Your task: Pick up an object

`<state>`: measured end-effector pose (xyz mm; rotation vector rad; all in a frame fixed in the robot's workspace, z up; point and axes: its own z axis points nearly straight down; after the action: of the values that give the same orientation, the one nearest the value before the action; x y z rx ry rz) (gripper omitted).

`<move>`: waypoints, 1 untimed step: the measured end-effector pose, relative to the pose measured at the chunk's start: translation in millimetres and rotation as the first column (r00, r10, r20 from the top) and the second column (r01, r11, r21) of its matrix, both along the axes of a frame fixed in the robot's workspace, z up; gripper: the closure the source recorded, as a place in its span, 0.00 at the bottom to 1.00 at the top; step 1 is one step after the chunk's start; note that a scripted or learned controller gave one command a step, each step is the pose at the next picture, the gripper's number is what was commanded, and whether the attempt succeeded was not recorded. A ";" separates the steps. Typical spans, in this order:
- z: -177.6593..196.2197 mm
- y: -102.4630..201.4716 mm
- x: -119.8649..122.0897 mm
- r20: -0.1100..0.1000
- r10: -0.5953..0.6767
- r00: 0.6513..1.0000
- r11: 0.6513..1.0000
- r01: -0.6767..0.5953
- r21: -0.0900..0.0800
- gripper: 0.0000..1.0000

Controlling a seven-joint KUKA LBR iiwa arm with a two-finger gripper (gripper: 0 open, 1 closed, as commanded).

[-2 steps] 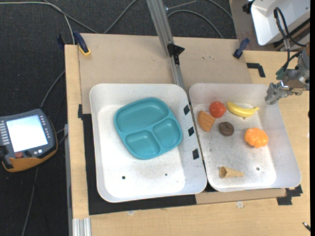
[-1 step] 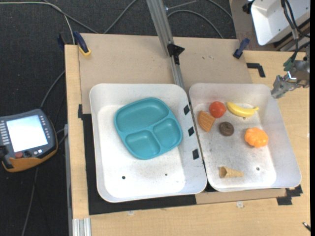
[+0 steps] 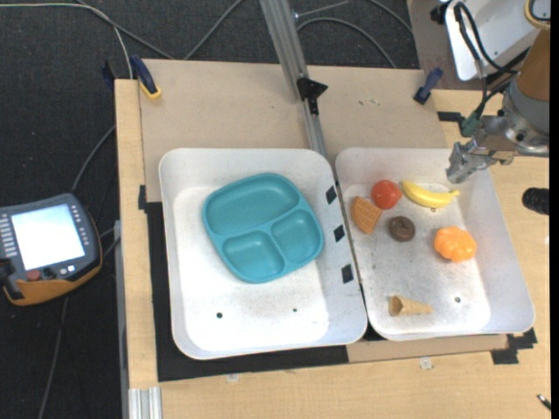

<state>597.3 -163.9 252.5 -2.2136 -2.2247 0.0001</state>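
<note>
- Banana (image 3: pixel 430 195), yellow and curved, is seen lying in the right bin (image 3: pixel 507 260), near its far edge.
- Just beside the banana's right end, the claw (image 3: pixel 460 166) is seen above the bin's far right corner; whether it is open or closed cannot be told, and nothing is seen held in it.
- A red tomato (image 3: pixel 386 193) is found just left of the banana, with a piece of orange-brown bread (image 3: pixel 366 215) beside it.
- A dark brown round object (image 3: pixel 402 228) and an orange fruit (image 3: pixel 454 243) are placed nearer the bin's middle.
- A tan cone (image 3: pixel 409 305) is laid near the front edge.
- The left bin (image 3: pixel 253 317) is occupied by a teal divided plate (image 3: pixel 262 227).
- Both bins are carried side by side on the desk (image 3: pixel 227 103).
</note>
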 end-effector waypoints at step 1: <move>-5.1 58.9 -19.1 -0.001 0.000 1.000 1.000 0.000 0.001 1.00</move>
<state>578.2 -105.0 247.4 -2.2127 -2.2243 0.0003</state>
